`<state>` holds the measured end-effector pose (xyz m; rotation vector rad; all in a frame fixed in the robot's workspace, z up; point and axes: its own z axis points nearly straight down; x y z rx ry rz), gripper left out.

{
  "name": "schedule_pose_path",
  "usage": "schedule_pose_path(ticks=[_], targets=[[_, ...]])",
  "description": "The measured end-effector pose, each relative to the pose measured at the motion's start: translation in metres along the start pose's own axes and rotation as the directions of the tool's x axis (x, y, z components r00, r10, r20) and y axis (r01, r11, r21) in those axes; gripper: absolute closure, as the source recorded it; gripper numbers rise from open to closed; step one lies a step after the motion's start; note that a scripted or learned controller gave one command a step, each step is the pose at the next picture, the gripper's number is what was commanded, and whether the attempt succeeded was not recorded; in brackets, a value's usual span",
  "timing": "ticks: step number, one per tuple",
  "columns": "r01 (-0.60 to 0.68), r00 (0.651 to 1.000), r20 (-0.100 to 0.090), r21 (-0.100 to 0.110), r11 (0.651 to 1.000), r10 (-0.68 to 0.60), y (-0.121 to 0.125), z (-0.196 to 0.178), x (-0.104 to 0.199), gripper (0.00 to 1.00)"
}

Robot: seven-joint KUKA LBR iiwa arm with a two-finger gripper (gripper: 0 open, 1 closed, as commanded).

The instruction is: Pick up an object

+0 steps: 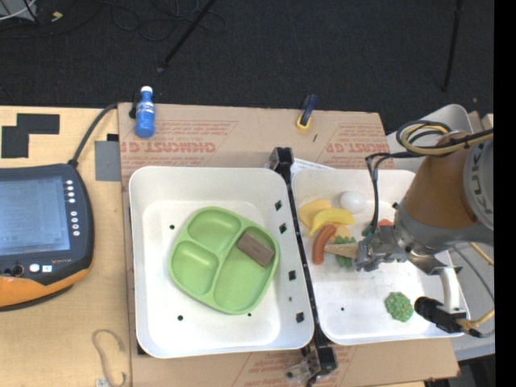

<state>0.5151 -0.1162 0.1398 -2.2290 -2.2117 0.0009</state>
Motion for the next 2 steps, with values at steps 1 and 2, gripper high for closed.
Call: schedule_pose_path(ticks=[1, 2], targets=[[0.008, 1.0, 0.001, -0.003, 1.0, -0.008, -0.007, -0.059, -0.002, 1.0], [0.008, 1.0, 0.001, -0.002, 1.0, -0.008, -0.007, -0.089, -0.002, 1.0]])
